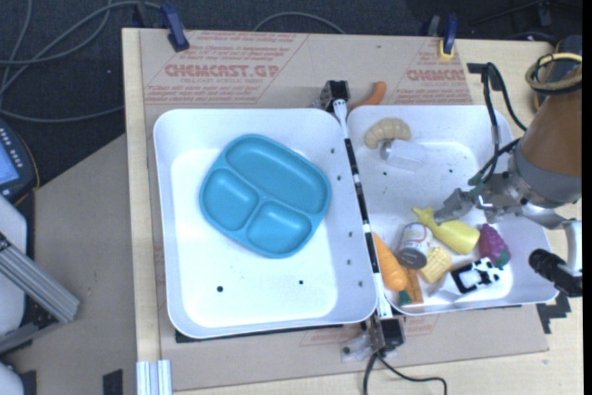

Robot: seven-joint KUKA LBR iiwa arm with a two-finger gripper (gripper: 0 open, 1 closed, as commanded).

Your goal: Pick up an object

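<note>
Yellow squash (450,234) lies lengthwise left-right, stem end leftward, beside the jaws (465,200), whose opening I cannot tell.

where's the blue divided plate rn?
In the camera view the blue divided plate lies in the left bin, toward its upper middle, tilted, across the divider from the toy pile in the right bin.

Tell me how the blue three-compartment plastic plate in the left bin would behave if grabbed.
The blue three-compartment plastic plate looks moulded and rigid, so probably stiff, not floppy. It lies flat in the left white bin, so it is unlikely to roll. Its wide, shallow, glossy form may be slippery and awkward; a rim grasp seems likeliest.
</note>
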